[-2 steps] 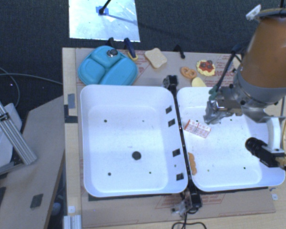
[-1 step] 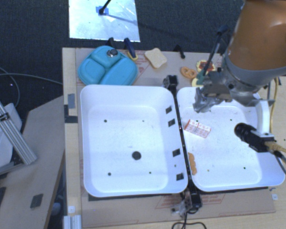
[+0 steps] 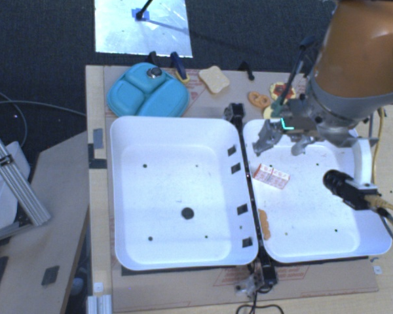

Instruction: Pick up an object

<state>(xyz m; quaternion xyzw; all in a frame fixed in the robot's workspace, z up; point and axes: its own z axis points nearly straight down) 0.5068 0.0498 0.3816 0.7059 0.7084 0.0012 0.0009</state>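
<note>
1. Over the right bin (image 3: 327, 234), toward its 11 o'clock corner, the gripper (image 3: 280, 142) hung with its fingers spread wide and nothing between them.
2. Likeliest target was the red-and-white packet (image 3: 272, 175), flat on the bin floor just at 7 o'clock of the claw.
3. Best move, I'd judge: shift to 7 o'clock, centre over the packet, drop straight and straddle its short side.
4. It looked thin, so the fingertips would need to reach the floor or they'd close on air.
5. The orange snack (image 3: 264, 224) against the divider at 6 o'clock looked harder, too near the wall.
</note>
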